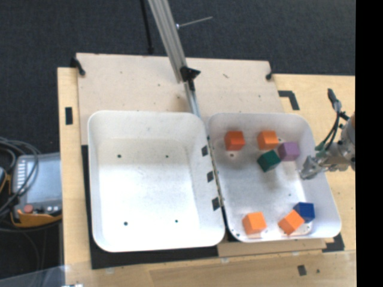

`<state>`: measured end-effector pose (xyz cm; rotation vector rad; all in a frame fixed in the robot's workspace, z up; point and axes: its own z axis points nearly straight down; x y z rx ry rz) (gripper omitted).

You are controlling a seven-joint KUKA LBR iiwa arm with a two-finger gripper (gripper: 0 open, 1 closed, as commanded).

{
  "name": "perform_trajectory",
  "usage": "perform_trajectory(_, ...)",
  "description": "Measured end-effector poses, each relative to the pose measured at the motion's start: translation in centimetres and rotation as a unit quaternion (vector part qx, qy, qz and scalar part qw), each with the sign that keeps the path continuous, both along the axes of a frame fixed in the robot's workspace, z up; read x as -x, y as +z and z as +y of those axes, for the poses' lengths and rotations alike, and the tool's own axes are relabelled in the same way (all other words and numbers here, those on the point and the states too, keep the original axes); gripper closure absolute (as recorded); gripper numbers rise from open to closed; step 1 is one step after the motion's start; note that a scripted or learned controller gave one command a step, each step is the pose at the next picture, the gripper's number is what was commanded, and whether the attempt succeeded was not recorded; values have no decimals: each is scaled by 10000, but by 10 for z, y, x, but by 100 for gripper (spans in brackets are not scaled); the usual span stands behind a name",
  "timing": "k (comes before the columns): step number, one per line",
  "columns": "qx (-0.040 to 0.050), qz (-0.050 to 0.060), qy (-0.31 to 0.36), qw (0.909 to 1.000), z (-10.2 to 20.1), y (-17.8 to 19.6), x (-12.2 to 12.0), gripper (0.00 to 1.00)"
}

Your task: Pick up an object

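The right bin [248,187] holds several small blocks. Two orange blocks [234,140] [268,139] sit near its far wall, with a purple block [289,150] and a dark green block [268,160] just in front of them. Along the near wall lie another orange block [254,223], a further orange block [291,222] and a blue block [304,211] touching it. My gripper [311,167] hangs over the bin's right rim, a little right of the purple block, with nothing visibly held. Most of the arm is cut off at the right.
The left bin [149,178] stands beside the right one, sharing a middle divider. A slanted aluminium pole [169,34] rises behind the bins. A handheld control unit with cables [36,190] lies off the bench at the left.
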<state>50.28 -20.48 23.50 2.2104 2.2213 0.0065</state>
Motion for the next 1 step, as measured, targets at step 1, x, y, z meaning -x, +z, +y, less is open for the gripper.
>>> perform_trajectory(1, -2, 6, 4, 10000, -1, 52, -2, 100)
